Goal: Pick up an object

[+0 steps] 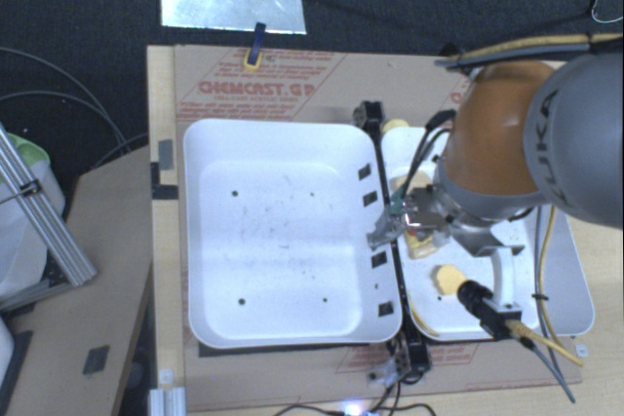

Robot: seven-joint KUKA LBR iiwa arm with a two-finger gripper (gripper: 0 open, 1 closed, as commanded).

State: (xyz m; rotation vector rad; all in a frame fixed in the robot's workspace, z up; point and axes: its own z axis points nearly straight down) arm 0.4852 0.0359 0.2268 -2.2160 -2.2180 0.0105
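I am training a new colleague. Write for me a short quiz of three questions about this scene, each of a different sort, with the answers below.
1. True or false: the arm hangs over the left bin.
2. Multiple choice: the small yellow object lies in A) the left bin, B) the right bin, C) on the dark floor.
3. Fill the gap: the band on the arm above the wrist is ____.

Key
1. False: it hangs over the right bin, with the tool near the wall shared by the bins.
2. B
3. orange
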